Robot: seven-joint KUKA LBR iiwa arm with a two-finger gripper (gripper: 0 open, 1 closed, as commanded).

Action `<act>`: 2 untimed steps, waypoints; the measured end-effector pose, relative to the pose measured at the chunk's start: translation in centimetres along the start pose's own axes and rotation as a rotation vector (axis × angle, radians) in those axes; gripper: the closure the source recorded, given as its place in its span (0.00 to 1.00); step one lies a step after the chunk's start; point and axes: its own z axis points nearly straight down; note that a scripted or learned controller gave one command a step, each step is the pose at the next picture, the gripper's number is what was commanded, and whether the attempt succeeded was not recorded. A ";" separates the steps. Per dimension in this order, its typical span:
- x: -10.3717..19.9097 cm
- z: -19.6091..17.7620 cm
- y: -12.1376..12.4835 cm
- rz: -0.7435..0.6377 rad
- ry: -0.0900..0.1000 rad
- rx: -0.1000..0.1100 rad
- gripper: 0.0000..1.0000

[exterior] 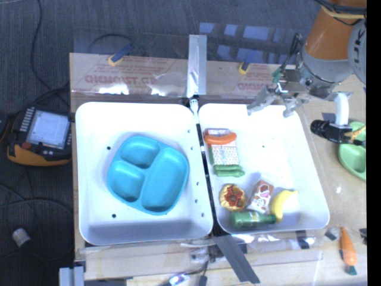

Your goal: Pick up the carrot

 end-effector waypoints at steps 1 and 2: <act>1.2 16.3 2.6 -0.048 -0.001 0.000 0.00; -7.2 18.1 2.6 -0.073 -0.004 -0.026 0.00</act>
